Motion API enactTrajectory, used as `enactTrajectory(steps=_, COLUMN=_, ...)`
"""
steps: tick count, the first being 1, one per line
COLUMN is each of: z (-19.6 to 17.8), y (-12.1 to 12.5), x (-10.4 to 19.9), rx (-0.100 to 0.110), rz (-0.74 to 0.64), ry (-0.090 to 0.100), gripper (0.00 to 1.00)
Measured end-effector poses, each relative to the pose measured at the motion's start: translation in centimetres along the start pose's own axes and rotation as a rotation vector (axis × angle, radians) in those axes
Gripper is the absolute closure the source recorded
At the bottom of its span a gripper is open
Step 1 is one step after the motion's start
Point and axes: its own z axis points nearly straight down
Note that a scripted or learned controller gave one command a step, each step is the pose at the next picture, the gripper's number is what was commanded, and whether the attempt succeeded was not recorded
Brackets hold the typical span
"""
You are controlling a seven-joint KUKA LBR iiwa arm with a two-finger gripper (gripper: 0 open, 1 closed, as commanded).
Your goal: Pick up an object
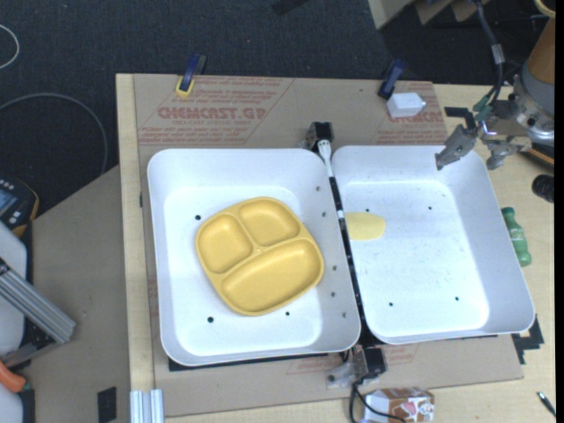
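there are 2 white bins side by side on a brown board. the left bin [167, 263] has a big yellow plate [258, 255] lying flat in it, and the plate has 3 parts, 2 small ones at the back and 1 long one at the front. the right bin [458, 271] has a small yellow piece [365, 226] lying flat near its left wall, close to the line where the 2 bins meet. the gripper [477, 148] is up over the far right corner of the right bin, well away from the small yellow piece and from the plate. its 2 fingers are spread apart and nothing is between them. a green thing [516, 235] lies on the board just past the right bin's right side.
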Motion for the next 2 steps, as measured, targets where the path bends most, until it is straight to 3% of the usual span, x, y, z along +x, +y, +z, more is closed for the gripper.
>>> enactTrajectory(steps=1, z=-1.1, y=0.1, x=0.0, rx=-0.003, rz=-0.001, ry=-0.001, gripper=1.00)
enactTrajectory(steps=2, z=-6.2, y=-6.2, x=3.9, rx=-0.001, rz=-0.003, ry=0.001, gripper=1.00)
